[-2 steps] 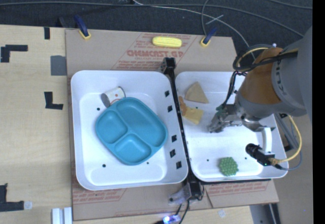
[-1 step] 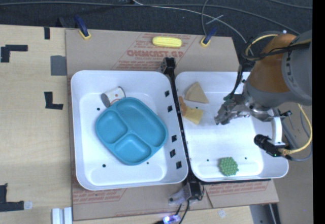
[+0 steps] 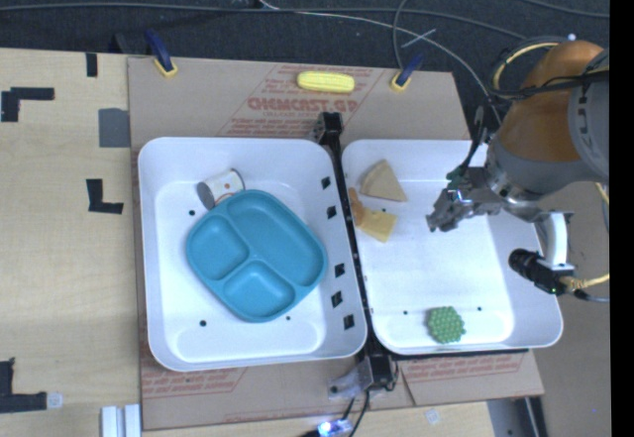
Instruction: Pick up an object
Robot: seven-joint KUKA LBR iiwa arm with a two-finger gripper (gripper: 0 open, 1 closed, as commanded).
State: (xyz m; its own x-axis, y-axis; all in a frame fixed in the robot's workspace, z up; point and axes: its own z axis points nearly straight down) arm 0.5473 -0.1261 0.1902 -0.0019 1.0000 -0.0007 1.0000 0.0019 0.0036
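Two white bins sit side by side on the bench, and the arm (image 3: 555, 118) reaches in from the right over the right bin (image 3: 466, 272). Its orange band sits high at the right, the grey wrist slants down and leftward from it, and the gripper (image 3: 443, 215) hangs at the low end, above the bin's bare middle floor. How the fingers stand I cannot tell; they are dark and bunched together from this angle, with nothing visibly between them.

Left of the fingers, near the divider, lie two tan wedge-shaped pieces: the upper wedge (image 3: 381, 181) up and to the left, the lower wedge (image 3: 372, 221) about level with the fingertips. Both lie apart from the gripper. Below the fingers, near the bin's front wall, rests a green bumpy ball (image 3: 445, 324), well apart from them.

Farther left, across the divider, the left bin (image 3: 163, 257) holds a blue divided tray (image 3: 256, 254) with a small white cup (image 3: 220, 187) lying on its side just beside the tray's upper left edge. Well up and left of the fingers, on the cardboard behind the bins, lies a yellow corn cob (image 3: 325, 81).
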